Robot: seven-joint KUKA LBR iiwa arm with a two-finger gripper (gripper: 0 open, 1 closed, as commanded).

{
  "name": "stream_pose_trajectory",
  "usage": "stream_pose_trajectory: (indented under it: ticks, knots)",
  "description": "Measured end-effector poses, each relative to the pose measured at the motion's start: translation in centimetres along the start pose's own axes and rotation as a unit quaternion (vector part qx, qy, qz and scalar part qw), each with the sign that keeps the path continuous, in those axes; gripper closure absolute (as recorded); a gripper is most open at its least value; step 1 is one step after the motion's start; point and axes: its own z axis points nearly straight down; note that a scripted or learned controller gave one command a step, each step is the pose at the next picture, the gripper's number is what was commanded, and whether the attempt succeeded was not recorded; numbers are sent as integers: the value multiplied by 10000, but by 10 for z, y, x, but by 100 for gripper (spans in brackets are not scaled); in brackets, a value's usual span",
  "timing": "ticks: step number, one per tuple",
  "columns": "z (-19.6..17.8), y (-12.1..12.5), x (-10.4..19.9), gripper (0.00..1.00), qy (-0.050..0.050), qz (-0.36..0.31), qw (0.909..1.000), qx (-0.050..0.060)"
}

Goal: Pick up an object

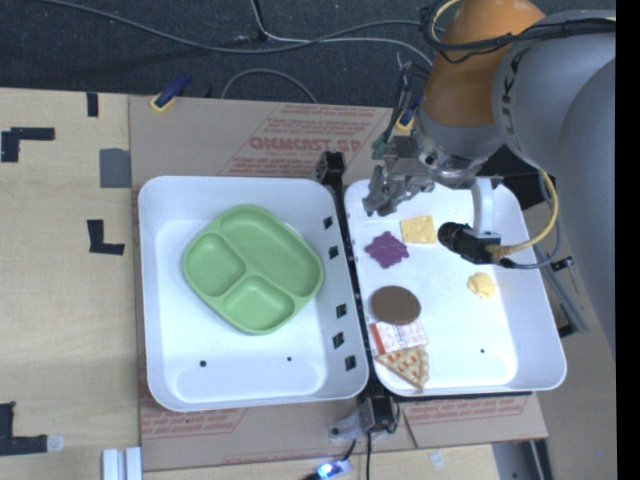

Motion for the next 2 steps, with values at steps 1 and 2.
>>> stream_pose_trajectory:
  ticks: [1, 2]
  knots:
    - [18, 11, 49, 100, 4, -9, 10000, 7]
    - [14, 37, 103, 100, 9, -14, 10000, -8]
